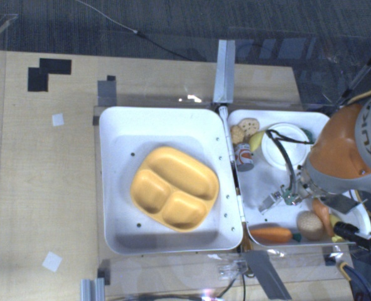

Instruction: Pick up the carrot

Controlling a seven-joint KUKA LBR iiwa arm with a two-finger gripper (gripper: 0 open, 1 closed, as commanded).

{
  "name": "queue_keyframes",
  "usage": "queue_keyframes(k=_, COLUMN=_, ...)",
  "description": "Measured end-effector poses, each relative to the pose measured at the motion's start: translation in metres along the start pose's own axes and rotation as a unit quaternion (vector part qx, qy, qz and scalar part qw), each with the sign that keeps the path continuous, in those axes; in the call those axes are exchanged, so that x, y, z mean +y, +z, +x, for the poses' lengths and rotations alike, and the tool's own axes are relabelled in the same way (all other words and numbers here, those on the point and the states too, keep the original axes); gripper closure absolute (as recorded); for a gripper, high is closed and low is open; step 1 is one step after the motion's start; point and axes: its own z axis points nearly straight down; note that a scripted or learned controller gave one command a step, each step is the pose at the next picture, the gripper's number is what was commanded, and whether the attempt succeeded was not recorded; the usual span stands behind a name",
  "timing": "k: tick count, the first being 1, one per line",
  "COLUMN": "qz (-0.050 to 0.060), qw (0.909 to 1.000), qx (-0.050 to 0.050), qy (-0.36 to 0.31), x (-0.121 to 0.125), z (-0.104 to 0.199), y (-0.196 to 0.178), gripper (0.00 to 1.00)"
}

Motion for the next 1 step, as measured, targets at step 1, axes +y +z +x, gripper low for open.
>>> queue_keyframes(k=1, qz=0.000, qw=0.9928, qx=0.000, qy=0.120, x=0.0010, z=0.0017, y=-0.0138, gripper=0.00)
